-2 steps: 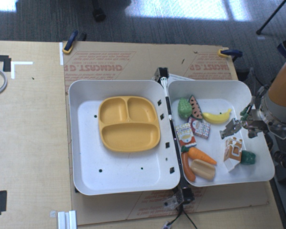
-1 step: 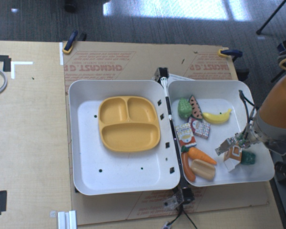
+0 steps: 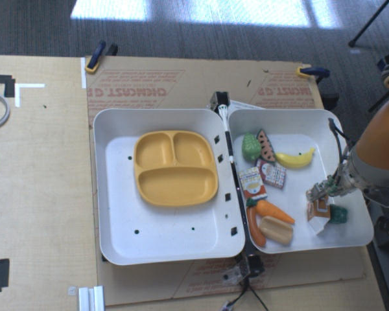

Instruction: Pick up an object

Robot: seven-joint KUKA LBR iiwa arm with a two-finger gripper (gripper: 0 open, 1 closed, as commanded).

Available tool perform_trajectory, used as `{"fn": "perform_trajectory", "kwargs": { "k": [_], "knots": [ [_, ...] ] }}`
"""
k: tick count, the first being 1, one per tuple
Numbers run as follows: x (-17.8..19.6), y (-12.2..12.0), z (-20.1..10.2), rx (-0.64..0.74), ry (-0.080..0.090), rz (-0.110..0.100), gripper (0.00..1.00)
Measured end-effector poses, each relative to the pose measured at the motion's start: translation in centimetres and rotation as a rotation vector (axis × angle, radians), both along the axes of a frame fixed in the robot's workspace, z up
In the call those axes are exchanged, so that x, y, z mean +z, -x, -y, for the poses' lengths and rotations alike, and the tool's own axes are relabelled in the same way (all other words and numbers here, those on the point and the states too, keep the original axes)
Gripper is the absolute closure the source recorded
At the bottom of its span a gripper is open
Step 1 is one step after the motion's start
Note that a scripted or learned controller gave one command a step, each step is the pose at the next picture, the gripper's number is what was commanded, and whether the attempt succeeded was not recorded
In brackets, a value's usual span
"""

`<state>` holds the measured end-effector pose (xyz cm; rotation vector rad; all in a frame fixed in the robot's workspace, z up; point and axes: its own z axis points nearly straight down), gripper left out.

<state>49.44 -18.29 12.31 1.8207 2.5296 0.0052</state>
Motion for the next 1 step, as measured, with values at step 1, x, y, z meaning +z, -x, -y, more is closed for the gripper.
{"fn": "perform_trajectory", "kwargs": {
  "k": [1],
  "knots": [
    [14.95, 1.15, -7.29, -0.35, -0.015, -0.018, 1.0]
  ]
}}
